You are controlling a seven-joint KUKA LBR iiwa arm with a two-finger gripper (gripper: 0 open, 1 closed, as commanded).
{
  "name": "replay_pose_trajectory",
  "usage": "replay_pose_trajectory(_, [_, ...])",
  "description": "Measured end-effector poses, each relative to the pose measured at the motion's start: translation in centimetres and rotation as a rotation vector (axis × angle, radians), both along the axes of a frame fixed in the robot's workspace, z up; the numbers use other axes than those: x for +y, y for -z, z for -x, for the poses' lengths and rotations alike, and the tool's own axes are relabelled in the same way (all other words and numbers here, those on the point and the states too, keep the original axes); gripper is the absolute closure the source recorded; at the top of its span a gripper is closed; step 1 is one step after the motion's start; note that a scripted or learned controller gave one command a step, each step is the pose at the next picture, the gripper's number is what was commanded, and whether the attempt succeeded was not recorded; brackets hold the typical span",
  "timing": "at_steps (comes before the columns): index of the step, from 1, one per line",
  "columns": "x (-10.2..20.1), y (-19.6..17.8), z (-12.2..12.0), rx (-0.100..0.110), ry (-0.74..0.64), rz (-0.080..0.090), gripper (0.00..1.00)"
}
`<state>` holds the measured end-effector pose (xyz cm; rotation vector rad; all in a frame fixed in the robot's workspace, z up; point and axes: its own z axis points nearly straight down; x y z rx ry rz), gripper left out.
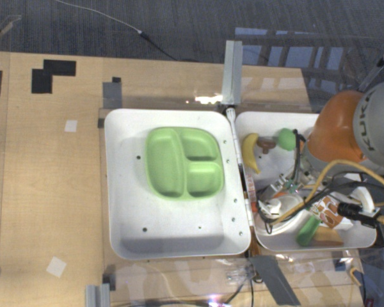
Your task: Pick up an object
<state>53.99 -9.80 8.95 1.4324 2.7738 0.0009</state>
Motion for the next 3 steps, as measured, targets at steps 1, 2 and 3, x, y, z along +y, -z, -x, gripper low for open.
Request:
replay_pose_trajectory(1, [0.2,0.0,0.4,-0.002,-0.019,0.001,0.0])
replay_pose_trajectory(2, [0.1,-1.4,0.0,-0.015,-0.02,0.004,1.0])
replay_pose_trajectory(3, [0.1,-1.4,0.0,-0.016,-0.02,0.005,0.0])
